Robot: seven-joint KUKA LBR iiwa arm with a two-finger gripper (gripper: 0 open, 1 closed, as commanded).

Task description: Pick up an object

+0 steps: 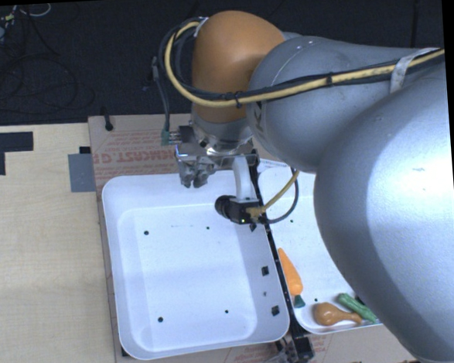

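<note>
My gripper (195,176) hangs over the back rim of the left white bin (124,285), below the orange band of the wrist. I see nothing in it. An orange carrot (290,272) lies in the right bin (318,327), close to the wall between the two bins. At that bin's front lie a tan drumstick-shaped piece (330,314) and a green piece (357,307), side by side. All three lie well to the front right of the gripper. The arm hides most of the right bin.
A black fitting with a looped cable (233,209) hangs from the wrist over the left bin's back right corner. Brown cardboard (135,148) lies under the bins. The pale bench (38,252) stretches to the left.
</note>
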